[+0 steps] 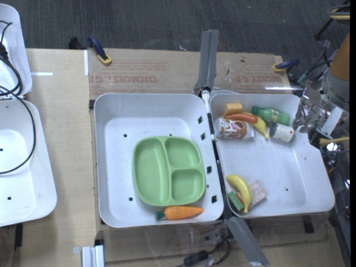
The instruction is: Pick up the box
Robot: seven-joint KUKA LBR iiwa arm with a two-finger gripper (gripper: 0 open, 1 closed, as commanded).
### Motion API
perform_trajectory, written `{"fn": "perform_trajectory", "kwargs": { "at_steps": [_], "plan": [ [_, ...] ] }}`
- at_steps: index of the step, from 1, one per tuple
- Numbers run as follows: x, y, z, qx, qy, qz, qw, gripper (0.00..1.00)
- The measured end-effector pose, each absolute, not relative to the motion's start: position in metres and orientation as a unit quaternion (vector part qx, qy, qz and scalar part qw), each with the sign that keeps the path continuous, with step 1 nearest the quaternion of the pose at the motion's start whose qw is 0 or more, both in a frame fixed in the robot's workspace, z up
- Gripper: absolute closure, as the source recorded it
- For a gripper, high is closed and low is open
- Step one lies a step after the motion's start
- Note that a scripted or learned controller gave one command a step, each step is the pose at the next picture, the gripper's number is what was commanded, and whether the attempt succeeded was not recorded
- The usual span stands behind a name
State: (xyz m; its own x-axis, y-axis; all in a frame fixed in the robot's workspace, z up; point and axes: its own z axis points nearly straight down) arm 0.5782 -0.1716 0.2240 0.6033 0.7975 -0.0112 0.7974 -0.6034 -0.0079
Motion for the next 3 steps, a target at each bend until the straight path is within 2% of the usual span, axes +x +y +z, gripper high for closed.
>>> {"fn": "perform_trajectory", "kwargs": {
  "at_steps": [1, 2, 3],
  "plan": [
    [0.612, -0.093, 0.141, -0.802, -0.598, 0.0018, 0.001, 1.00],
    [0.649, -0.142, 0.315, -0.844, -0.536, 0.0013, -0.001, 1.00],
    [0.638, -0.018, 0.190, -0.850, -0.528, 0.0025, 0.001, 1.00]
  ]
}}
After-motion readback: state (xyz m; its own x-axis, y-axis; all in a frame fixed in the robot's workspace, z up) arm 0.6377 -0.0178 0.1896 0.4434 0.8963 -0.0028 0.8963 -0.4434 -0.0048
